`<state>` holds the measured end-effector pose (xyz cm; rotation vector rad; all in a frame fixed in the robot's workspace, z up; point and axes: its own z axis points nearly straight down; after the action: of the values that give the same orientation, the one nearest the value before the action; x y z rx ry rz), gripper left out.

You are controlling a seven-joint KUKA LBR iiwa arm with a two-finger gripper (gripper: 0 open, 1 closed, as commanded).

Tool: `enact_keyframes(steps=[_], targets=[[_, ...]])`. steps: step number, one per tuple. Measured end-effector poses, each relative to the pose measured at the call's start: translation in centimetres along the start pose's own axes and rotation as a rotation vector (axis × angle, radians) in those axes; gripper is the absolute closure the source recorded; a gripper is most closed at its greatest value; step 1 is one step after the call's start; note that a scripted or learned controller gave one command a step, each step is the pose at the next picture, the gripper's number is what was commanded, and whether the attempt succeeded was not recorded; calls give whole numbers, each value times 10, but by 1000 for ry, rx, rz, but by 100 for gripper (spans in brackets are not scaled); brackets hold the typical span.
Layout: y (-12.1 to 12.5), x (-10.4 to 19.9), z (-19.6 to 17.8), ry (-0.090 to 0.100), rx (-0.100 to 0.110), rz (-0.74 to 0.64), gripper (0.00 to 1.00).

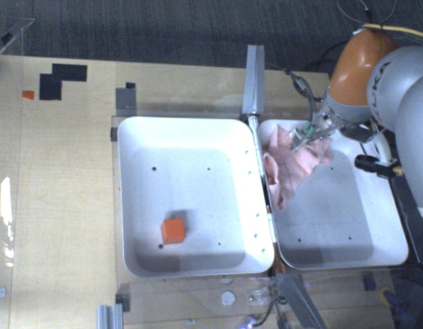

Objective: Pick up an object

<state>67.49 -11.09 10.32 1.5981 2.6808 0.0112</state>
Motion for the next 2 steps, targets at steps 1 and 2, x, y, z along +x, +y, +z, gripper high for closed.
enact_keyframes(steps=[1,2], targets=[[-6,-6,-52,6,5,-153,100],[-2,-6,-66,-3,-5,-157,100]])
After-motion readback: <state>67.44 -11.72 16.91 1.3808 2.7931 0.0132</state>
